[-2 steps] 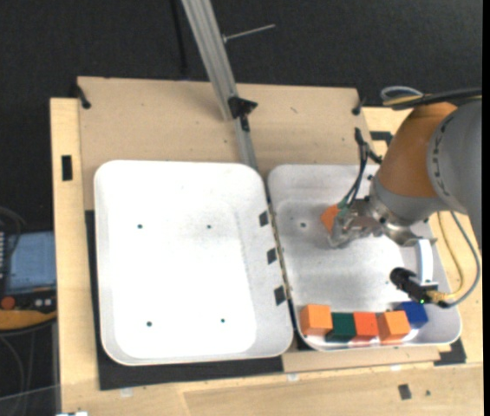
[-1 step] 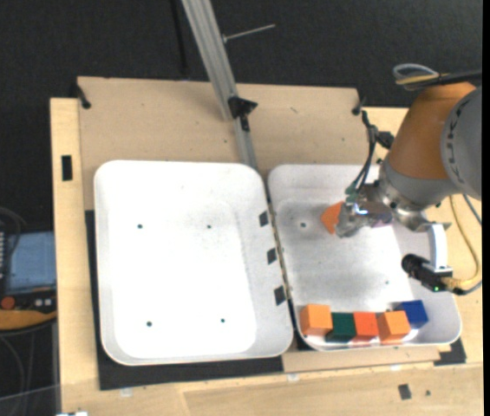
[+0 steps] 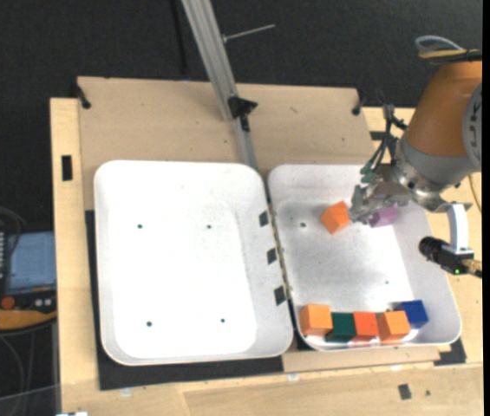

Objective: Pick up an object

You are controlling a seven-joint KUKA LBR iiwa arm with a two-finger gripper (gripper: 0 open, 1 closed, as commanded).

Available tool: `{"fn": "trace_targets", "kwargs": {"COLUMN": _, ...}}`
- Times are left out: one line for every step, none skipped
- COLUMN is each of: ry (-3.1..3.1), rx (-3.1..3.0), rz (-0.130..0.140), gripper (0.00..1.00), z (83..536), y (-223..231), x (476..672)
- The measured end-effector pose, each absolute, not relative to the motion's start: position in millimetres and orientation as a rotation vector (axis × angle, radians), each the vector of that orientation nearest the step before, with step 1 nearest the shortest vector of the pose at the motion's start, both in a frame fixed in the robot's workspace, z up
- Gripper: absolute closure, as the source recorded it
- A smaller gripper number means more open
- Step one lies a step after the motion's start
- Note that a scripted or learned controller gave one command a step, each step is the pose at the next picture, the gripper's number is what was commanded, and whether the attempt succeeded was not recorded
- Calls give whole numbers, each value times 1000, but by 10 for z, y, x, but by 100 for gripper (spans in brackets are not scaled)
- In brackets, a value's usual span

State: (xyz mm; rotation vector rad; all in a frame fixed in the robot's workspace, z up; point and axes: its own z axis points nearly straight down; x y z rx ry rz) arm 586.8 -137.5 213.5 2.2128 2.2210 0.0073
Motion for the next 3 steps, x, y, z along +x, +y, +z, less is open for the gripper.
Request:
{"fn": "trace_targets", "kwargs": {"ry": 2230, "rx": 2214, "rz": 4, "gripper": 100, "z": 2255, "y": -932, "x": 5796}}
{"fn": "trace_targets", "kwargs": {"ry": 2233, "rx": 2214, "rz": 3, "gripper": 100, "z": 2390, "y": -412, "x": 5700}}
{"fn": "trace_targets", "kwargs": {"ry": 2230, "rx": 2215, "rz": -1, "gripper": 100, "z": 2292, "y": 74, "x": 5601}}
